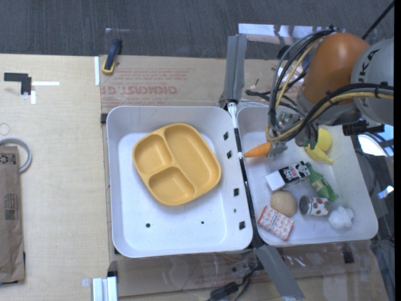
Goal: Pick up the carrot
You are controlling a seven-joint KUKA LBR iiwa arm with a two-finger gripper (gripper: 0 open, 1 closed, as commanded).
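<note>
The carrot is small and orange, lying nearly level with its tip pointing left, at the left wall of the right bin. Its thick end sits between the fingers of my gripper, which is shut on it. The arm comes in from the upper right, its orange band and a bundle of cables above the gripper. I cannot tell whether the carrot rests on the bin floor or hangs just above it.
In the right bin lie a yellow banana, a black-and-white carton, a green bottle, a tan ball, a can, a red packet and a white wad. The left bin holds a yellow divided plate.
</note>
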